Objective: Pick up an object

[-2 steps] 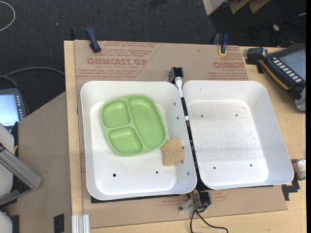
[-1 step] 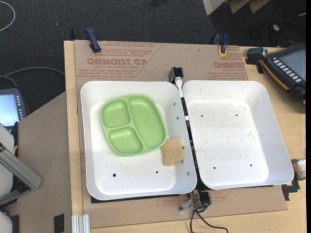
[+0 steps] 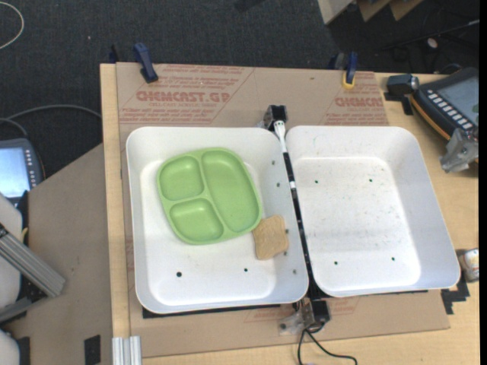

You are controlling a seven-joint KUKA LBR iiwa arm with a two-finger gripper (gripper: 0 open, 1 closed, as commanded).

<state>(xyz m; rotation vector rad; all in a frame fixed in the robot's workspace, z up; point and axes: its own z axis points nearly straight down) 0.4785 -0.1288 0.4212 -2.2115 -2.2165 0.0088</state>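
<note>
A green divided plate (image 3: 208,195) with three compartments lies in the left white bin (image 3: 152,265), toward its middle. A small tan, sponge-like block (image 3: 270,237) rests just off the plate's lower right edge, close to the bin's right wall. The right white bin (image 3: 426,204) has only small dark specks on its floor.
Both bins sit on a brown cardboard sheet (image 3: 190,90) clamped at the back by a blue clamp (image 3: 144,61) and a yellow-and-blue clamp (image 3: 350,71). A black strip (image 3: 289,181) runs between the bins. A pendant device (image 3: 453,101) lies at the far right.
</note>
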